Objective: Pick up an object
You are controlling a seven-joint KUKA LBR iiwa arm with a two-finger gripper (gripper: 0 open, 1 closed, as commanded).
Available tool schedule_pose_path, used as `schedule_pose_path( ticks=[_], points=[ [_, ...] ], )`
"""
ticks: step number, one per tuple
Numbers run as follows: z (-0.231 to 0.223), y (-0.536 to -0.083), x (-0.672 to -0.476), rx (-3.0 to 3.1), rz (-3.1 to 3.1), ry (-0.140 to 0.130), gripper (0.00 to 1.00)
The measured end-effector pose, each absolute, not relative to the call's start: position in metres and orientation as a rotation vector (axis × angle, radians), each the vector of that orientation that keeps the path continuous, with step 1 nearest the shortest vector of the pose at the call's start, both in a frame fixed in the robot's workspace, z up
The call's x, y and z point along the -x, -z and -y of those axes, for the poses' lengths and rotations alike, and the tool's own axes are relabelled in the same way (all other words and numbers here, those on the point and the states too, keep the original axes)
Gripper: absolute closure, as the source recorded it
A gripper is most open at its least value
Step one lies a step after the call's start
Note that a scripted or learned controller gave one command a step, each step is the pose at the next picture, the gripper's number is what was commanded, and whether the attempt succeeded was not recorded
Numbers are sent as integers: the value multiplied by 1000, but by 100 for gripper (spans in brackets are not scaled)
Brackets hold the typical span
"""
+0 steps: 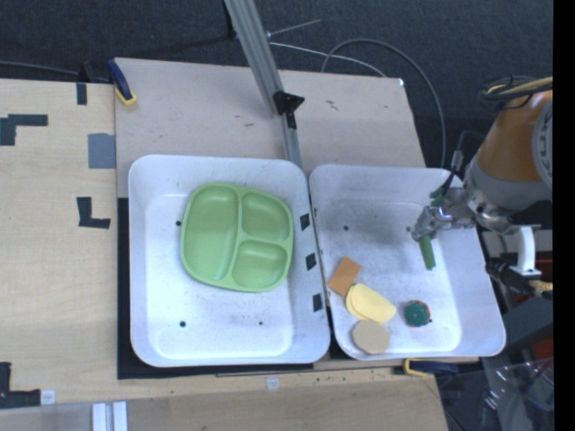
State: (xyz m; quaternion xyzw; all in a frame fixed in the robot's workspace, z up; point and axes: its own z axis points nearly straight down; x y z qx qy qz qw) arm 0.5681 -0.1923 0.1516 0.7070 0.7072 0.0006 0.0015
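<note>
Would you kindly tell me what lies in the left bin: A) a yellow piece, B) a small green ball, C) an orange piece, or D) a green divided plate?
D: the green divided plate lies in the left bin; the small pieces sit in the right bin.

Even bright light, soft shadows, slightly blurry

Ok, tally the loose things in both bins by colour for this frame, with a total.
Green: 3 — divided plate, stick below the gripper, small round item
Orange: 1 — flat piece
Yellow: 1 — oval piece
Tan: 1 — round disc
Total: 6
</note>
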Motion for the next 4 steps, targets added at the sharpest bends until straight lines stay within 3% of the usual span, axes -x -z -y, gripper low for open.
schedule_pose_path(
  ticks=[2, 4],
  points=[
    [192, -232, -560, -2218, -2222, -2, 100],
    [84, -236, -555, -2215, -2230, 0, 100]
  ],
)
